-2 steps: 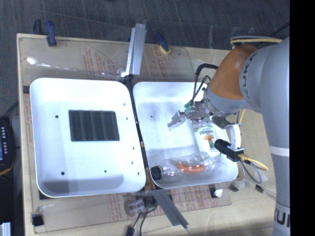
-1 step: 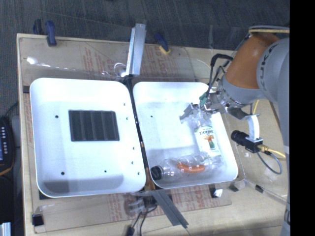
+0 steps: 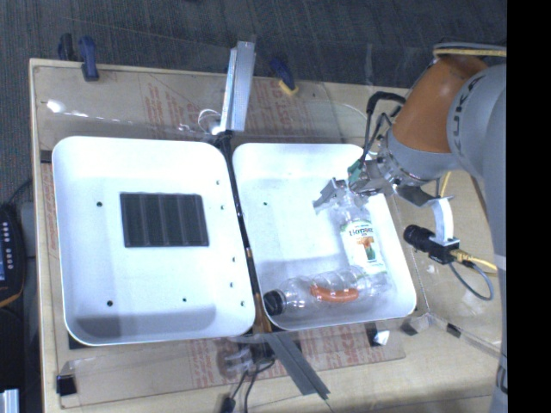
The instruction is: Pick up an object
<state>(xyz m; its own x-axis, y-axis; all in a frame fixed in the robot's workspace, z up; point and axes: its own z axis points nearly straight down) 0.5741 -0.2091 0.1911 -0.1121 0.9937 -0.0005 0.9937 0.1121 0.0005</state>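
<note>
Nearest me, a clear bottle [image 3: 323, 291] lies along the right bin's [image 3: 284, 157] front wall; a labelled one [image 3: 360, 241] lies near the gripper [image 3: 360, 177]. I can't tell the claw's state. Both look light, slick, crushable; I'd grip across the labelled body.

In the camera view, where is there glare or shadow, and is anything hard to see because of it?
Camera view: the two white bins are bright, nearly washed out; a soft shadow lies along the left bin's near edge. The clear bottle in the right bin blends into the white, and so does the gripper, whose metal tips look slightly blurred.
</note>
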